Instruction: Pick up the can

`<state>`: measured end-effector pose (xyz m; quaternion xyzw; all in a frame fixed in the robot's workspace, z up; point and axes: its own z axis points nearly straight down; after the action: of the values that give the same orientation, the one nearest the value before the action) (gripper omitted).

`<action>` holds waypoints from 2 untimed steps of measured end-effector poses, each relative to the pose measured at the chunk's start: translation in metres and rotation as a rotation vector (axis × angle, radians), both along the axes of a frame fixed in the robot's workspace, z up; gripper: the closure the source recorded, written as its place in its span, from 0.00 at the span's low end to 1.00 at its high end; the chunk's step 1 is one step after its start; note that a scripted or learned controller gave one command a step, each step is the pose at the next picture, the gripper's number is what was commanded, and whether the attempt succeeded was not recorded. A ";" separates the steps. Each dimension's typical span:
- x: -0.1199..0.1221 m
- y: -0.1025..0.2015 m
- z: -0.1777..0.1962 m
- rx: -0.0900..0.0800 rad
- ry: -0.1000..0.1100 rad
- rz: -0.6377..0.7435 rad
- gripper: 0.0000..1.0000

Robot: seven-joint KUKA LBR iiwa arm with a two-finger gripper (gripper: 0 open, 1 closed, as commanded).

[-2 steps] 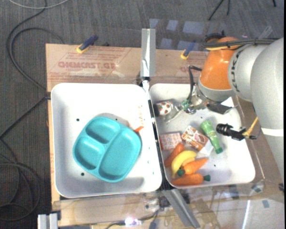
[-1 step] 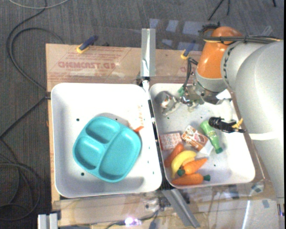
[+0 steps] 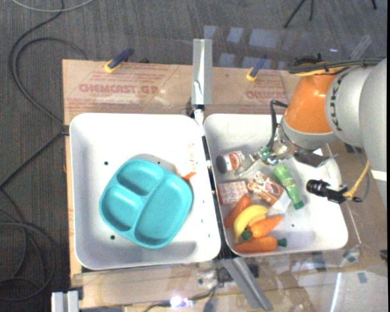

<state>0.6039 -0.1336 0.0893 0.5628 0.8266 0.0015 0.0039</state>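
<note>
Pincer (image 3: 268,153) hangs over the right bin (image 3: 338,236) — whether wide or narrow, I cannot tell — with the can (image 3: 232,162) just left.

small can (image 3: 232,162) on its side; red label, silver end; right bin's upper left

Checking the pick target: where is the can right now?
In the camera view, the can lies on its side in the right bin, near its left wall, above a small red packet.

Bright, even overhead light; the white bins (image 3: 84,174) glare slightly, shadows are soft, and small items near the fingers look blurry.
</note>
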 end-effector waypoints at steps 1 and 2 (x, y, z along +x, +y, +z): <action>0.048 0.032 -0.001 -0.001 0.003 -0.069 0.00; 0.056 0.029 -0.003 0.006 0.056 -0.225 0.00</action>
<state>0.6602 -0.1044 0.0863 0.6520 0.7578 -0.0124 -0.0207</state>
